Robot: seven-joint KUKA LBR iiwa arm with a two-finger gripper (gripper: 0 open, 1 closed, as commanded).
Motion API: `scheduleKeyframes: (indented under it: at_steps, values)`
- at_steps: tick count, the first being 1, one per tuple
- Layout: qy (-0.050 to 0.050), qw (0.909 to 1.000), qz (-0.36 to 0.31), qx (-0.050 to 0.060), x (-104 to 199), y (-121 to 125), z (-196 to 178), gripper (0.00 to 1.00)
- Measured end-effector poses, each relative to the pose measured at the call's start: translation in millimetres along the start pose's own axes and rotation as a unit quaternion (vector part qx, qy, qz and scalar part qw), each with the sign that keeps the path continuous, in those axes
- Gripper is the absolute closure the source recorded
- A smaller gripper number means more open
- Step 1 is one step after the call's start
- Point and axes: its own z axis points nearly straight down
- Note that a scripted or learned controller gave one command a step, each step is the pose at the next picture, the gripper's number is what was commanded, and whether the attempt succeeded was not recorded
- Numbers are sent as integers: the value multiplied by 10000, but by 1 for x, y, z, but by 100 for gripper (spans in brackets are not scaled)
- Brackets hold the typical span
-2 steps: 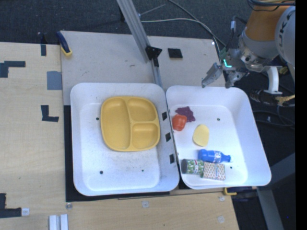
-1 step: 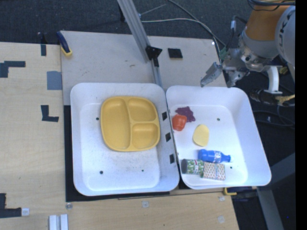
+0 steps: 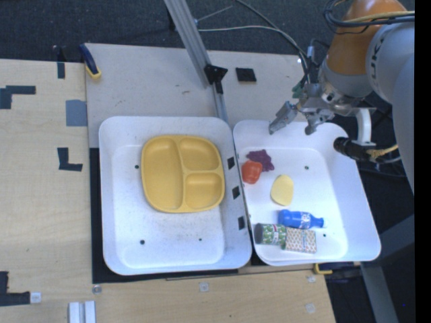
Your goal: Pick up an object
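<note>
My gripper (image 3: 297, 122) hangs open above the far edge of the right bin (image 3: 357, 200), its two grey fingers spread apart with nothing between them. Below it in the bin lie a purple bunch of grapes (image 3: 260, 158), a small red-orange fruit (image 3: 251, 172), a pale yellow lemon-shaped piece (image 3: 283, 190), a blue bottle (image 3: 300, 219) on its side, and a green-and-white patterned packet (image 3: 286, 237) near the front wall. The grapes are the closest object to the fingertips.
The left bin (image 3: 121, 200) holds a yellow divided plate (image 3: 182, 173). A slanted metal pole (image 3: 192, 36) rises behind the bins, and cables run across the dark floor at the back. The arm's orange band (image 3: 360, 25) sits at the upper right.
</note>
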Motion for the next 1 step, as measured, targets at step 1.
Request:
scheduleKeyframes:
  at_steps: [1]
  values:
    - [1,10000,6,17,-4,1,64,0]
